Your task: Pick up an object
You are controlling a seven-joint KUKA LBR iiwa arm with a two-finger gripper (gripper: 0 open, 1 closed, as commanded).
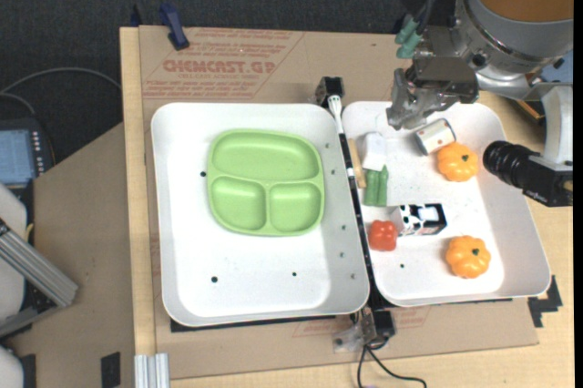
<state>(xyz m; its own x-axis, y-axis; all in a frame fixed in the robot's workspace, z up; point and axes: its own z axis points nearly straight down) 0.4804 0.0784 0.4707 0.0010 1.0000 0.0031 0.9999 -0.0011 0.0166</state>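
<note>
My claw [407, 115] hangs over the far end of the right shallow white bin [510, 286], at about one o'clock from the bench's middle. Its metal fingers point down, but from this slant I cannot tell whether they are parted or closed, and I see nothing clearly caught between them.

Just beside the claw, toward four o'clock, lies a small white block with an orange face [434, 137], tilted. Touching that block, or very nearly, on its four o'clock side sits a small orange plastic pumpkin [456, 163]. A second orange pumpkin [468, 256] rests near the bin's near edge, at about five o'clock from the first.

Along the bin's left wall, a small white piece [373, 148] lies above a green rectangular block [376, 187]. Toward six o'clock from these sit a red pepper-like toy [383, 236] and, just beside it at three o'clock, a black-and-white patterned block [424, 218].

In the left white bin [173, 195] rests a light green plastic plate with three compartments [266, 181], well apart from my claw at nine o'clock.
</note>
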